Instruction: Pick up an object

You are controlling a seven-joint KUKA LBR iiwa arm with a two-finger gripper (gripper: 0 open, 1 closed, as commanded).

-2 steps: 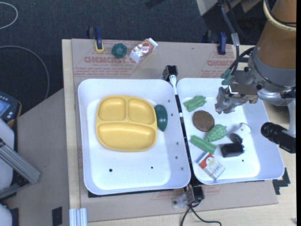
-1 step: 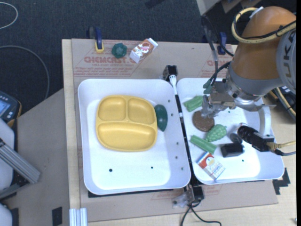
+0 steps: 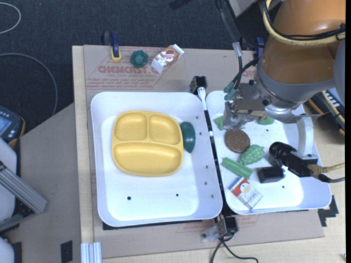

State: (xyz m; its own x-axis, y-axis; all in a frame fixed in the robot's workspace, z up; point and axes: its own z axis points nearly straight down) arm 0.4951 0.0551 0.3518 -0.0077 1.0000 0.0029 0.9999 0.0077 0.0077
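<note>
Camera view, nearest first: in the right bin (image 3: 318, 199) we see a small carton (image 3: 245, 192), then a green stick (image 3: 236, 167), a black block (image 3: 270, 174), a green bumpy toy (image 3: 253, 155) and a brown disc (image 3: 237, 141). Our gripper (image 3: 236, 120) hangs just above the disc; whether it is spread we cannot tell. The left bin (image 3: 104, 163) holds a yellow divided tray (image 3: 147, 143) with a dark green oval (image 3: 188, 136) touching its right edge.
</note>
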